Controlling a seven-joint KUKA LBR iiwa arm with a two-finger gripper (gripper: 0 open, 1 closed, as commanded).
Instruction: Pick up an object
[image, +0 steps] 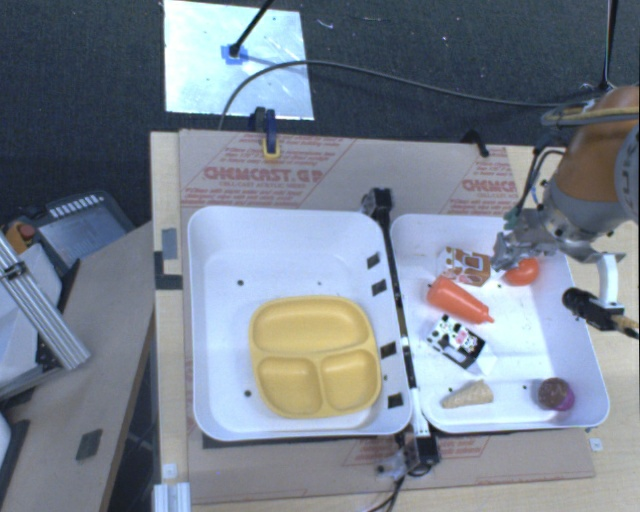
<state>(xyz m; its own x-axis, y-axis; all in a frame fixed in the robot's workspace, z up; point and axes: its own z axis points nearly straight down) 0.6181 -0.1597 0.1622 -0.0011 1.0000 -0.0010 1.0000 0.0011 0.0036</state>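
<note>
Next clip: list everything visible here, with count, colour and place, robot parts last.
bins: 2, white, side by side on the bench
divided plate: 1, yellow, left bin
carrot: 1, orange, right bin, centre
patterned block: 1, brown and white, right bin, top
round red piece: 1, red-orange, right bin, beside the gripper
black-and-white piece: 1, right bin, below the carrot
wedge: 1, tan, right bin, near edge
ball: 1, purple-brown, right bin, lower right corner
clamp: 1, yellow and black, board's far edge
arm: 1, grey with orange band, right
gripper: 1, grey, over right bin's top
</note>
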